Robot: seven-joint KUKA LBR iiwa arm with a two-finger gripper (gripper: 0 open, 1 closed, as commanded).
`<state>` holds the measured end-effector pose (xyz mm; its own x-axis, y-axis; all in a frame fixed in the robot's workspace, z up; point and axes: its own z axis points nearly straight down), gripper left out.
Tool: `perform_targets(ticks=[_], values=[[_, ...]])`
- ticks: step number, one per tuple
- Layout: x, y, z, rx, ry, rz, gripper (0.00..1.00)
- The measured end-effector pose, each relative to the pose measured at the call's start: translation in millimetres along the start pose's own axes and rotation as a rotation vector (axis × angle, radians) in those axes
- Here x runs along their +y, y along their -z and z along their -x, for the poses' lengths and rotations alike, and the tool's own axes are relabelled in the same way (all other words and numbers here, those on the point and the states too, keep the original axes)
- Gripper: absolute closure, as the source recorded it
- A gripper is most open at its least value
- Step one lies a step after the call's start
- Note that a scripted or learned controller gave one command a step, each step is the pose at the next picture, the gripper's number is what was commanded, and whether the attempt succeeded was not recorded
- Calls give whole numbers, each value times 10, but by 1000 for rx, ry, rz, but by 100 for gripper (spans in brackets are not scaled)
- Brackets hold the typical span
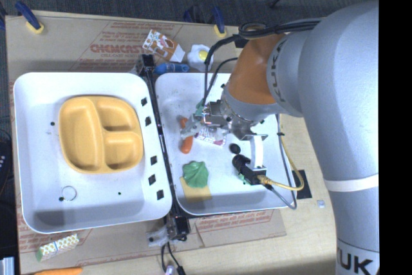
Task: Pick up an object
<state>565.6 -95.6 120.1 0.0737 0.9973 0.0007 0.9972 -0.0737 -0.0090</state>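
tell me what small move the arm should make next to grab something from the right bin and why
Probably a short move toward the camera view's lower left, then down onto the orange piece. The gripper sits over the right bin just beside it, and the piece lies apart from the green object.

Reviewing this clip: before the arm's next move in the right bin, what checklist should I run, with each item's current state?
1. Gripper is over the right bin: ok.
2. Orange piece lies close beside the gripper, reachable: ok.
3. An object sits between the fingers: cannot tell, clutter hides them.
4. Green item on the yellow block is apart from the gripper: ok.
5. Yellow tray is in the left bin, away from the arm: ok.
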Motion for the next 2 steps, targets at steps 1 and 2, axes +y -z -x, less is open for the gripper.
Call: perform_targets(ticks=[1, 2], values=[[243, -237, -22, -2, -35, 11, 0], [261, -121, -22, -2, -32, 16, 100]])
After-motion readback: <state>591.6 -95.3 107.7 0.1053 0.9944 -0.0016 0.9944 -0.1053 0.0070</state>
